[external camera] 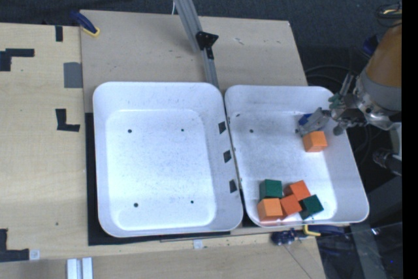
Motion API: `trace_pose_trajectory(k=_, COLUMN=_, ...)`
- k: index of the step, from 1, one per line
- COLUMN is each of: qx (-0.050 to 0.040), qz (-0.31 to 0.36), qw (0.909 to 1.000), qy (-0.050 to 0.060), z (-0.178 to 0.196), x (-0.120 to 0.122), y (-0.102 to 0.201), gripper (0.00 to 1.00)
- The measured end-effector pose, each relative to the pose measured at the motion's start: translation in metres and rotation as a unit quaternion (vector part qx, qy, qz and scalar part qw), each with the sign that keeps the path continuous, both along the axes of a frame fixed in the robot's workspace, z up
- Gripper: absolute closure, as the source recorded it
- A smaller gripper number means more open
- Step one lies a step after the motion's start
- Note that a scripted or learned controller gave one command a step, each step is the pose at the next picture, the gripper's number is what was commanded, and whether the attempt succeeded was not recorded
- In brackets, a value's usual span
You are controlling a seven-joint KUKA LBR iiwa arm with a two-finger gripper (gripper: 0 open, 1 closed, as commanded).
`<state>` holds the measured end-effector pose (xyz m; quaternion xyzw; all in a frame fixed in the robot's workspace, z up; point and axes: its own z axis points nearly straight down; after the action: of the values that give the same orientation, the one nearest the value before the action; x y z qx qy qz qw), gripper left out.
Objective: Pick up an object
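The metal tool (315,127) hangs over the right bin (339,166), pinching a small orange cube (315,141). Near the bin's front wall, matte green and orange foam-like blocks (287,199) huddle together.

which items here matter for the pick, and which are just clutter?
Job:
- gripper, over the right bin
- orange block just below it
- cluster at the bin's near edge: green block, orange blocks, dark green block

Lying about:
- left bin
- metal pole
- blue-yellow clamp
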<state>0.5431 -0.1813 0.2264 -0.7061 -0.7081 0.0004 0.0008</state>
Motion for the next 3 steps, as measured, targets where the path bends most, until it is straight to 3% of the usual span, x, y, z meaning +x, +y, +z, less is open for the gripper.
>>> trace_pose_trajectory(k=1, qx=0.0001, qz=0.000, qw=1.0000, qy=0.000, z=0.000, x=0.000, y=0.000, gripper=0.00)
trace_pose_trajectory(k=2, qx=0.0001, qz=-0.001, qw=1.0000, qy=0.003, z=-0.061, x=-0.008, y=-0.004, gripper=0.00)
trace_pose_trajectory(k=3, qx=-0.0002, qz=-0.001, qw=1.0000, qy=0.002, z=-0.109, x=-0.001, y=-0.004, gripper=0.00)
